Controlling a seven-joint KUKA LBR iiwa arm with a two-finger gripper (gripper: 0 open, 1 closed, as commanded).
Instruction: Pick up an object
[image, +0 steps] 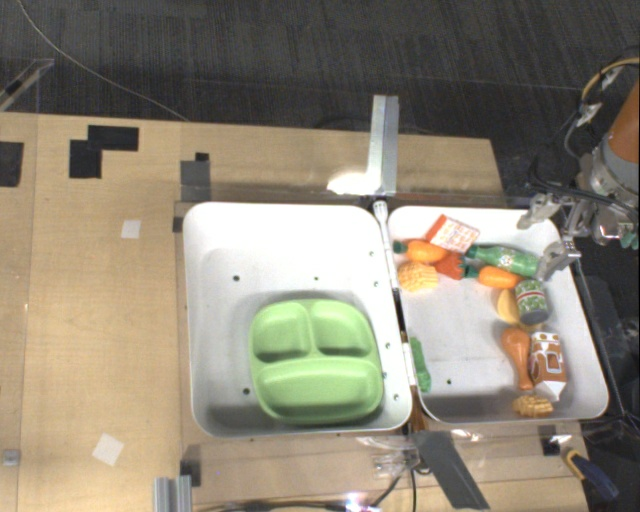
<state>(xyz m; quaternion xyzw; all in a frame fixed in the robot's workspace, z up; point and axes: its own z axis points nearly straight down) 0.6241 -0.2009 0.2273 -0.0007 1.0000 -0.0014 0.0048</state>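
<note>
The right bin (460, 345) holds several toy foods. Along its far side lie a red-and-white packet (455, 234), an orange carrot (425, 252), a yellow corn piece (418, 277) and a green bottle (503, 260). A green can (530, 300), an orange drumstick (517, 350), a brown-and-white bottle (547, 362) and a small golden piece (533, 405) sit down the right side. My gripper (548, 236) hangs over the bin's far right corner, just right of the green bottle. It is open, and no object sits between its fingers.
The left bin (230, 260) holds a green compartment tray (315, 360). A small green item (418, 364) lies at the divider between the bins. A metal post (384, 140) stands behind the bins. The arm's orange band (625, 140) is at the right edge.
</note>
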